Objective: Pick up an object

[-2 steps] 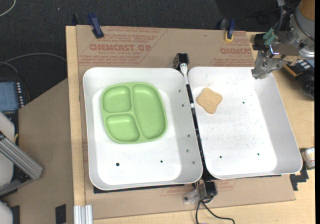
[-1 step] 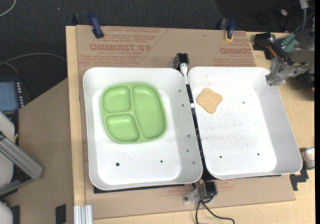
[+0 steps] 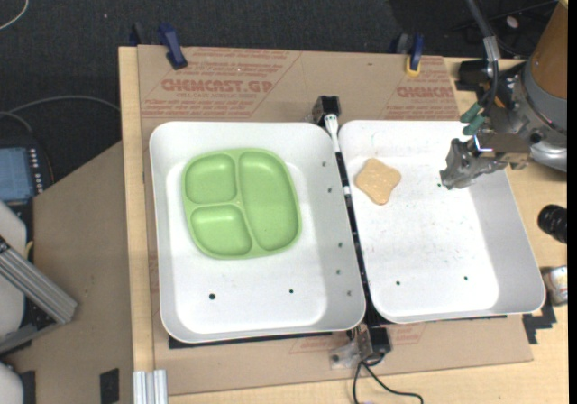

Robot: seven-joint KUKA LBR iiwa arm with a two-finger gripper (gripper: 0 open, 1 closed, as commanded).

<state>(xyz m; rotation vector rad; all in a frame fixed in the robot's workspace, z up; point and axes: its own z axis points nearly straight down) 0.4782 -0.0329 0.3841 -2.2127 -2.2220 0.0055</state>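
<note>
A tan, bread-like piece (image 3: 377,180) lies flat in the right bin (image 3: 451,294), near its upper left corner. My gripper (image 3: 453,173) hangs over the same bin's upper right part, to the right of the piece and apart from it. Nothing shows between the gripper and the bin floor. The arm's grey wrist enters from the right edge.
A green divided plate (image 3: 242,204) with three compartments rests in the left bin (image 3: 243,307). A black clamp (image 3: 326,110) sits at the top of the seam between the bins. Blue clamps (image 3: 171,44) hold the cardboard base at the back.
</note>
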